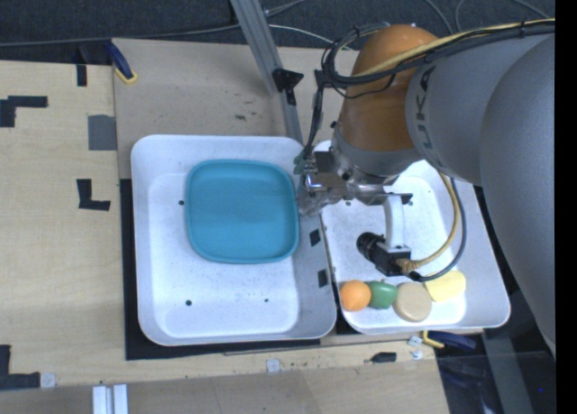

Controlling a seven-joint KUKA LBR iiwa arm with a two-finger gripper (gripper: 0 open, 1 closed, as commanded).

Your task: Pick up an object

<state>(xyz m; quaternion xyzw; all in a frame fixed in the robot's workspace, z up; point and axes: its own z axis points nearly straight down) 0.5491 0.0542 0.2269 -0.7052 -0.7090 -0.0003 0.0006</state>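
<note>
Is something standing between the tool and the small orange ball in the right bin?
Nothing visible does. The tool hangs near the view-left wall of the right shallow white bin. The small orange ball lies by the bin's near wall, with bare bin floor between them.

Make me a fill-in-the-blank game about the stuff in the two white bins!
1. Looking at the picture, the blue plate lies in the ___ one of the two bins.
2. The ball in the right bin is ___ in colour.
3. Counting the ball, the small things lined up along that bin's near edge number ___.

Missing words: left; orange; four.
</note>
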